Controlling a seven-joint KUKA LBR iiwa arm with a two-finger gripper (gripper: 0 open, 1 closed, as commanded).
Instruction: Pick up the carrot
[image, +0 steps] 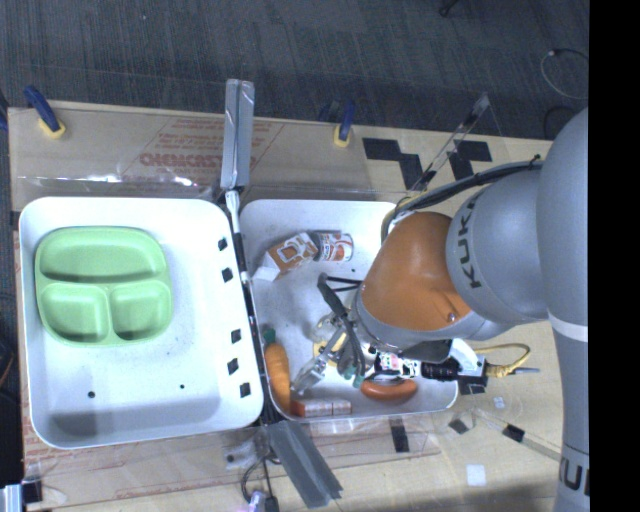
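Apparently the pick is not yet made: the carrot (278, 376) lies at the lower left of the right bin (300, 218), untouched. The jaws hang just right of it; their spread cannot be told.

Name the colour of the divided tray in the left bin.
Light green tray, seen in the camera view.

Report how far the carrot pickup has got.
Done: the arm has reached into the right bin, and the gripper is low beside the carrot. In hand: nothing that the view shows; the carrot lies on the bin floor by the left wall, not between the fingers. Left: close on the carrot and lift it.
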